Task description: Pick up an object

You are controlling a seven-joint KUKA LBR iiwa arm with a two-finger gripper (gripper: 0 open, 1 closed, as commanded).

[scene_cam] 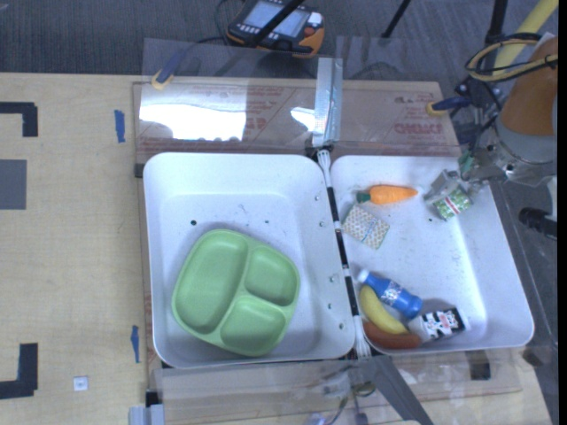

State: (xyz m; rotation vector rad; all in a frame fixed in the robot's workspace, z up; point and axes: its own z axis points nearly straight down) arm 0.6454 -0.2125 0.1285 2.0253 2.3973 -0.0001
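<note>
Jaws above green-labelled can, right bin.

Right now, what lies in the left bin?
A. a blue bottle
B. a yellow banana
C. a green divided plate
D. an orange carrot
C: the green divided plate is the thing lying in the left bin, while the carrot, the banana and the blue bottle all lie in the right bin.

floor: dark grey carpet | bench: pale wood | possibly tripod legs
</note>
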